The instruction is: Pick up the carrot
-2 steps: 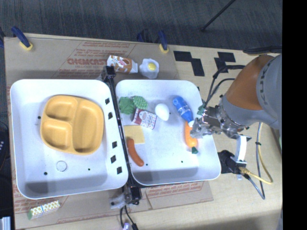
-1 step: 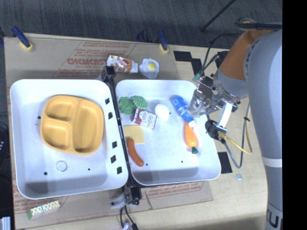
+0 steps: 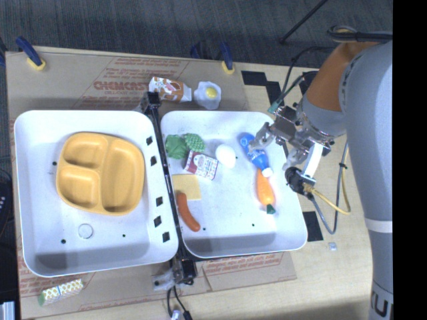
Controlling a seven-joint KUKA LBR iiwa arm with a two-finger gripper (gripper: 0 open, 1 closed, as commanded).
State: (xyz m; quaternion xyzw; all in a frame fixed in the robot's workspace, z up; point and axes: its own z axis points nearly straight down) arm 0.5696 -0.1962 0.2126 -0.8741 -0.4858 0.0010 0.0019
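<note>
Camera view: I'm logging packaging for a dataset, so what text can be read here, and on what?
Cardboard under the bins: red print, too blurred to read with certainty.
Carton behind the bins: label too small to read.
Red packet in the right bin: print too small to read.
Carrot: no text.

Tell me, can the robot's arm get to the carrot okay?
Probably yes. The carrot lies flat near the right bin's right wall, with nothing on top of it. The gripper hovers just right of it, though a blue bottle touches its top end.
</note>
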